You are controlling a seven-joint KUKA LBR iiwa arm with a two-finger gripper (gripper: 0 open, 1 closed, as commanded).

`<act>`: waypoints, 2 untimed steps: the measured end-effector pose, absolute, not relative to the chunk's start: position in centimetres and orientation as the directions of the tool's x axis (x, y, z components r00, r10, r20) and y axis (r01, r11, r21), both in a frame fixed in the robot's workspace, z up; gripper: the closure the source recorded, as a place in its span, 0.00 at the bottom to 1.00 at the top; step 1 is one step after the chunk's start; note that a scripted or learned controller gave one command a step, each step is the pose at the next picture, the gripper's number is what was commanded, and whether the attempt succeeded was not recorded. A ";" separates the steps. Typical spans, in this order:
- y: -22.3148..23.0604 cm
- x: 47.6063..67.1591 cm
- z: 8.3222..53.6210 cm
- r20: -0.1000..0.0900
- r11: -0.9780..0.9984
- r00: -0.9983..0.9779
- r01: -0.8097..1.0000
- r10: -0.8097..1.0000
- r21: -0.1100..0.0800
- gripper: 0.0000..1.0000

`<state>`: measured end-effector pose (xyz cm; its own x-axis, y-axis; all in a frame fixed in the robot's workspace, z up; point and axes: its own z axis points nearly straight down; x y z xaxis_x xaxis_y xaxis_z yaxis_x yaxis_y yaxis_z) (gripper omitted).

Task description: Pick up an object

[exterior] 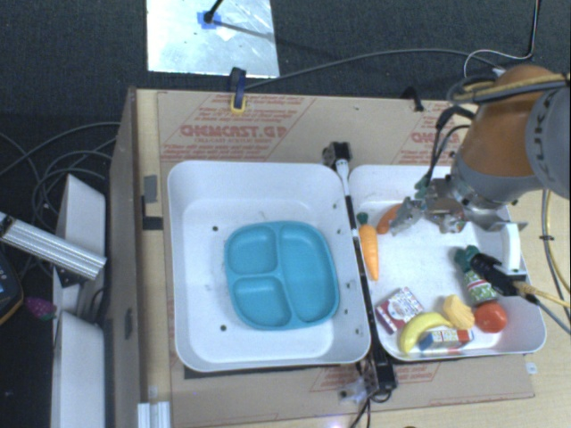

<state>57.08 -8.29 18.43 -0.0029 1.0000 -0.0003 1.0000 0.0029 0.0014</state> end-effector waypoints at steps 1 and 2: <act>-12.8 64.9 23.2 -0.002 0.005 -0.005 1.000 1.000 0.006 0.00; -9.8 66.8 14.9 0.001 0.005 -0.005 1.000 1.000 -0.001 0.00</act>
